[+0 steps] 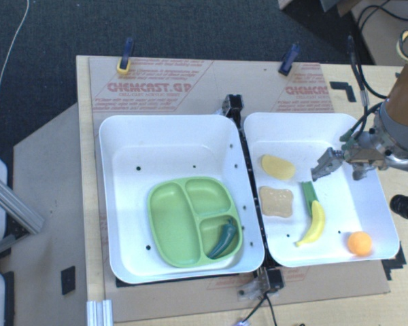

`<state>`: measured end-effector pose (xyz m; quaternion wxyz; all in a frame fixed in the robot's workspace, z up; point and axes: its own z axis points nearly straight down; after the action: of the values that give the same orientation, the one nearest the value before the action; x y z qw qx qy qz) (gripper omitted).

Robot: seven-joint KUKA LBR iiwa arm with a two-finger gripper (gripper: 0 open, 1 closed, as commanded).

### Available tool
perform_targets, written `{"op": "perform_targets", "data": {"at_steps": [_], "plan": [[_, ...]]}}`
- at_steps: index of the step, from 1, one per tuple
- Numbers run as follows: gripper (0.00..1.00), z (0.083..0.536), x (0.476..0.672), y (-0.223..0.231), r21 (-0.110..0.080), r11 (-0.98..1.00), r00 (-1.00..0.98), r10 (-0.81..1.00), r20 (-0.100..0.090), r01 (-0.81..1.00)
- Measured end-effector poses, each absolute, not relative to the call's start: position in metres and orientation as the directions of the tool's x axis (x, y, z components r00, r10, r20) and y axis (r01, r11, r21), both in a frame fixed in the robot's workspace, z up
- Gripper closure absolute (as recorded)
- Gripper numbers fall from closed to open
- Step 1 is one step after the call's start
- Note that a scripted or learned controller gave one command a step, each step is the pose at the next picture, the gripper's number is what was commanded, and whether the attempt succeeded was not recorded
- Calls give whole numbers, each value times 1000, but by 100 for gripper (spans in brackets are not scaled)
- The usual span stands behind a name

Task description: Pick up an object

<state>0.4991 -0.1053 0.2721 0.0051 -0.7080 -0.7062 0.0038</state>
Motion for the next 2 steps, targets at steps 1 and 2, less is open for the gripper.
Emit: {"op": "perform_targets", "data": {"at_steps": [1,2], "plan": [[0,278,501,-105,-1,0,0,1000,0,1000],[0,222,508,-109,-4,-1,1,1000,1,1000]]}}
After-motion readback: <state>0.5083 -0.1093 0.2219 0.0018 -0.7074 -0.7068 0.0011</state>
